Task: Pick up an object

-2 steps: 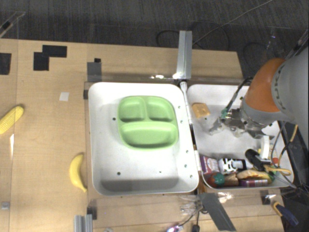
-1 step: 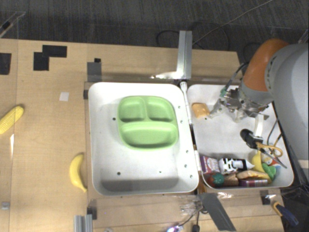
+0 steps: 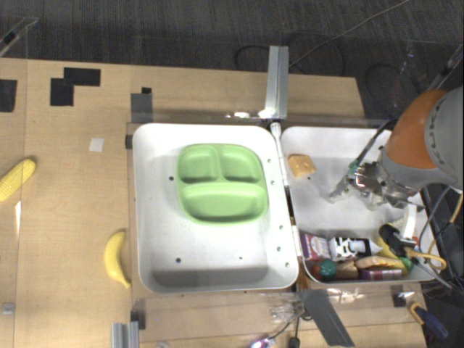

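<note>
My gripper [image 3: 355,194] hangs over the middle of the right bin [image 3: 326,140], reaching in from the right below the arm's orange band [image 3: 409,133]. Its two fingers [image 3: 337,192] stand apart, open, with bare white bin floor between them. A small tan bread-like piece [image 3: 301,166] lies to the gripper's left, near the bin's left wall and apart from the fingers. Along the bin's near wall lies a row of several items: a dark packet [image 3: 316,246], a black-and-white bottle [image 3: 350,248], a green ball [image 3: 328,269] and a brown bar [image 3: 377,264].
The left bin [image 3: 156,194] holds a green divided plate [image 3: 221,181]. On the bench outside the bins lie a yellow banana [image 3: 114,258] and a corn cob [image 3: 16,180]. A metal post [image 3: 277,82] stands behind the divide between the bins.
</note>
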